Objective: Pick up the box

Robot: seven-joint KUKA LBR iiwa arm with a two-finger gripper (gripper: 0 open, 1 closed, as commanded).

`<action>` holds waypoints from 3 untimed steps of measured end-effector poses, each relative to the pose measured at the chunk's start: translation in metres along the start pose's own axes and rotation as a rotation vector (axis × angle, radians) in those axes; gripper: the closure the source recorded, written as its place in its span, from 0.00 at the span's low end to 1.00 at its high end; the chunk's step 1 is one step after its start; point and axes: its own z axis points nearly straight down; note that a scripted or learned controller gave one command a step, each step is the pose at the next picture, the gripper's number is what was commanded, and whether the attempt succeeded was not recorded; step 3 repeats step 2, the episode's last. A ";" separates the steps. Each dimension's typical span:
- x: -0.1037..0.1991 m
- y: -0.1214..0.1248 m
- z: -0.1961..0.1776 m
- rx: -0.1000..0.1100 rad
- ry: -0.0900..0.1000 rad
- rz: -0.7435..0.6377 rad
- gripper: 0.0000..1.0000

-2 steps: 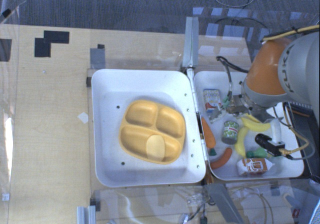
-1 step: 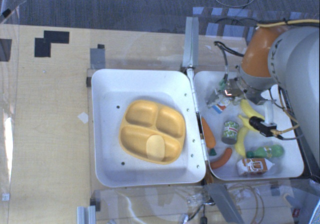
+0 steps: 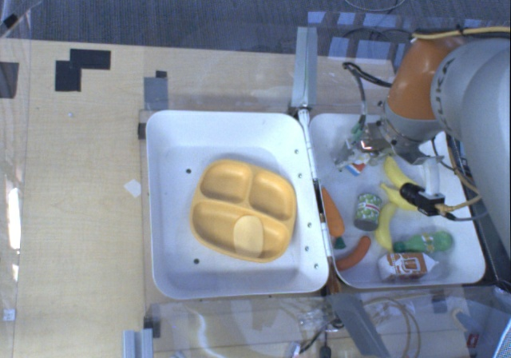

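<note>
Brown-labelled bread bag [image 3: 407,266], its writing unreadable, was seen nearest; the gripper [image 3: 361,146] was lowered at the right bin's [image 3: 471,272] far end.

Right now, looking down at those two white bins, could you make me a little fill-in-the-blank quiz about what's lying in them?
1. The yellow divided tray lies in the ____ bin.
2. The carrot lies along the right bin's ____ edge.
3. The small can with the green label sits beside the yellow ____.
4. The gripper hangs over the ____ bin.

Missing words: left; left; banana; right
</note>
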 end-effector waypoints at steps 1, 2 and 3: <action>0.000 0.002 -0.012 -0.005 -0.001 -0.004 1.00; 0.063 -0.018 -0.092 0.003 0.002 -0.096 1.00; 0.063 -0.018 -0.092 0.003 0.002 -0.096 1.00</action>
